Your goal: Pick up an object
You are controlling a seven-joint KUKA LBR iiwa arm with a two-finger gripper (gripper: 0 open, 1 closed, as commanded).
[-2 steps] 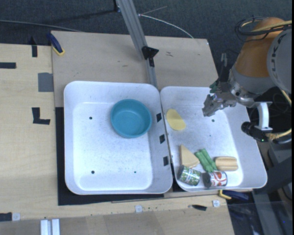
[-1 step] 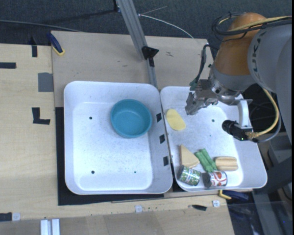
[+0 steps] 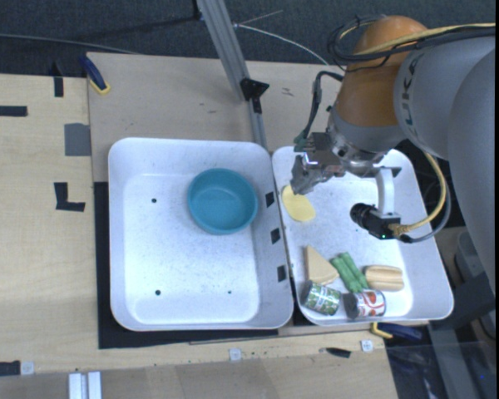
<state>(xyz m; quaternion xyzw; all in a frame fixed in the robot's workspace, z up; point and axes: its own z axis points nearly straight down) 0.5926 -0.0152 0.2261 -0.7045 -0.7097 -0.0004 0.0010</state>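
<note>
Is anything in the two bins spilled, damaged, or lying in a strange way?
Nothing looks spilled or broken. The blue bowl sits upright in the left bin. In the right bin, two cans lie on their sides, bunched with other items in the near corner.

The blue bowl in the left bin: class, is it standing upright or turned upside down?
Upright. The blue bowl in the left bin shows its open mouth to the camera: a rim ringing a hollow inside, with nothing visible in it.
</note>
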